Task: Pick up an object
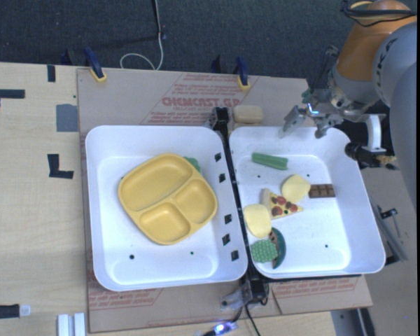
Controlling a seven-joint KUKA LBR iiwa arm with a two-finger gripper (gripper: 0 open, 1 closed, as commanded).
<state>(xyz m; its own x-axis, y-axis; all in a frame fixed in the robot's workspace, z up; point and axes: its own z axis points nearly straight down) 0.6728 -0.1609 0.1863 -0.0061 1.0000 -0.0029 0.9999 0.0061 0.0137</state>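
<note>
Hovering over 1 o'clock corner of right bin (367, 208), gripper (306, 122) spread wide, nothing between fingers; approach step, no grasp yet. Candidates lie in right bin: green stick (269, 161) at 11 o'clock, pizza slice (280, 205) at centre, yellow lump (257, 220) just at 7 o'clock of it, brown bar (322, 191) at 3 o'clock. Left bin (101, 243) holds yellow tray (168, 198). Judgement: next move needs descent toward 7 o'clock, jaws squared across green stick, nearest target
</note>
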